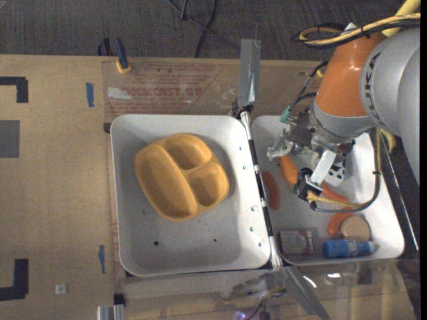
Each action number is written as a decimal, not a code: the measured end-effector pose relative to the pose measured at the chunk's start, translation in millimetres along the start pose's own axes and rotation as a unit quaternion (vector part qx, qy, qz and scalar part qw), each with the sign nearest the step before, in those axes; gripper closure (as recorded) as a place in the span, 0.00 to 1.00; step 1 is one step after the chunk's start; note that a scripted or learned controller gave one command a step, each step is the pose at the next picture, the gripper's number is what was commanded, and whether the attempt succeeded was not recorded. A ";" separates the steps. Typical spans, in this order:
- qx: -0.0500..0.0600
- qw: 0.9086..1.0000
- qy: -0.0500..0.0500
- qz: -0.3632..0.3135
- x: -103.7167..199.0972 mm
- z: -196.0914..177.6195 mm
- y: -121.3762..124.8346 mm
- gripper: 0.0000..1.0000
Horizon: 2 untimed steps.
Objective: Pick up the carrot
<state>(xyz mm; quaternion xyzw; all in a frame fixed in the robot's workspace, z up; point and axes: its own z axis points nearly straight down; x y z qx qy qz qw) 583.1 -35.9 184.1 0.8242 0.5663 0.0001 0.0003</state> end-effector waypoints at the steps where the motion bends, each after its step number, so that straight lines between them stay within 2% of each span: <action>1: 0.002 1.000 0.000 0.027 -64.6 42.4 17.8 0.00; 2: -0.001 0.999 0.001 0.037 -52.4 96.9 34.8 0.00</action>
